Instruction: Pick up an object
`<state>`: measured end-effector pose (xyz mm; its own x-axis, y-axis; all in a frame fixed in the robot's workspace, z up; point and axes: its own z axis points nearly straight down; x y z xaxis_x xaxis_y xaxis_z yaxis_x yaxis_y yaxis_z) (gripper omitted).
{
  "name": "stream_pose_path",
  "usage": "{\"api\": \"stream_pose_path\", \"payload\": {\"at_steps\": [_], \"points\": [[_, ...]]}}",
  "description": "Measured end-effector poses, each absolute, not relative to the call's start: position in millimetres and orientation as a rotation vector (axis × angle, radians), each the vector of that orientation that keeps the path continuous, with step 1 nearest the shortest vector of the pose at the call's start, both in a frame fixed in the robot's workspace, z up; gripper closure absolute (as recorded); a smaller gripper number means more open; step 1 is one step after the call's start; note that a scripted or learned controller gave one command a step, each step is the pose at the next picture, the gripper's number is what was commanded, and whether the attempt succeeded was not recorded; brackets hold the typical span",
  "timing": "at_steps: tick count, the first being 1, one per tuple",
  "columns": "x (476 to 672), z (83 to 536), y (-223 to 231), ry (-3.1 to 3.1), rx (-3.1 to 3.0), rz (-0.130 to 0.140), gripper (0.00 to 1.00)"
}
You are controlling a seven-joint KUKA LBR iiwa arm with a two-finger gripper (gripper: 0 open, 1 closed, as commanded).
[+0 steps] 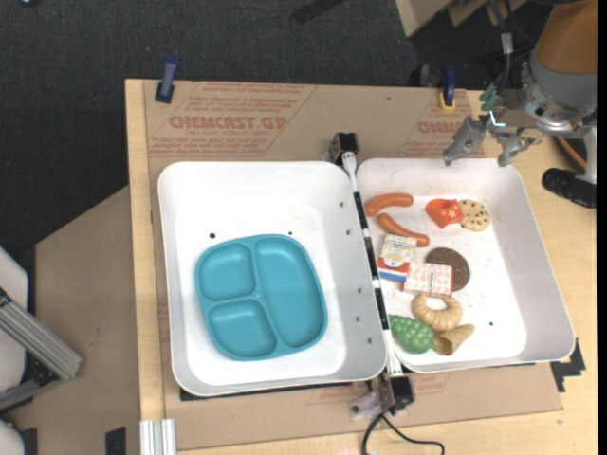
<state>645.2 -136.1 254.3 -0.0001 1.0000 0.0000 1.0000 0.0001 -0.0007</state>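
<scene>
- You see the arm (567, 36) cut off by the top right corner; only its orange band and grey wrist are in frame.
- Its gripper (484, 147) hangs just above the far rim of the right bin (541, 282), with its two fingers spread wide apart and nothing between them.
- The small parts around the wrist are blurred, so you cannot make out their detail.
- The left bin (180, 254) holds a teal divided tray (261, 295), which has three compartments and lies near the middle.
- Everything to pick from sits in the right bin, clustered in the half nearest the left bin.
- Nearest the gripper lie a red wedge (443, 212) and a speckled cookie (474, 215), touching each other.
- Beside the red wedge, toward the left bin, are two orange sausages (390, 200).
- Below the sausages, farther from the gripper, stands a small carton (396, 253), with a checkered packet (429, 279) overlapping a dark brown disc (451, 265).
- Farthest from the gripper sit a tan ring, perhaps a bagel (437, 310), a green bumpy piece (411, 334) and a tan cone (455, 336), all pressed close so their edges are hard to separate.
</scene>
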Motion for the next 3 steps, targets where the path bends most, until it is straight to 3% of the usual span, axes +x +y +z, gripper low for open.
{"api": "stream_pose_path", "payload": {"at_steps": [1,2,3], "points": [[616.5,131.7,-145.4,-2.212,-2.217,0.010,0.00],[603.7,86.5,-120.6,-2.222,-2.222,-0.007,0.00],[663.8,82.4,-137.4,-2.216,-2.203,0.027,0.00]]}}
